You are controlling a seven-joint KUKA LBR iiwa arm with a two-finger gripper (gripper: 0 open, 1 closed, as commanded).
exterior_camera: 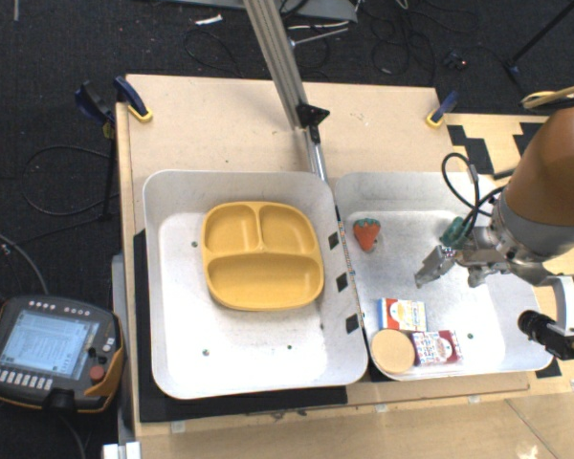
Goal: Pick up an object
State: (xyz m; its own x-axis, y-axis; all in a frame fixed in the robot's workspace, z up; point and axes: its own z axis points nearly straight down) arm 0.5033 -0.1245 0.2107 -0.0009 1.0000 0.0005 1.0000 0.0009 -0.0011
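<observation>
My gripper (453, 274) hangs over the middle of the right bin (517, 352), open, with nothing between its fingers. A red strawberry toy (366, 233) lies to its left near the bin's back left. Toward the front of the bin, below the gripper, sit a small white and orange carton (403, 313), a round tan disc (393, 351) and a red and white packet (434, 347). These three lie close together by the front left corner.
The left bin (172, 285) holds a yellow divided plate (263, 254). A metal pole (279, 51) slants over the bench's back to the divide between the bins. A teach pendant (48, 350) lies off the bench at the lower left.
</observation>
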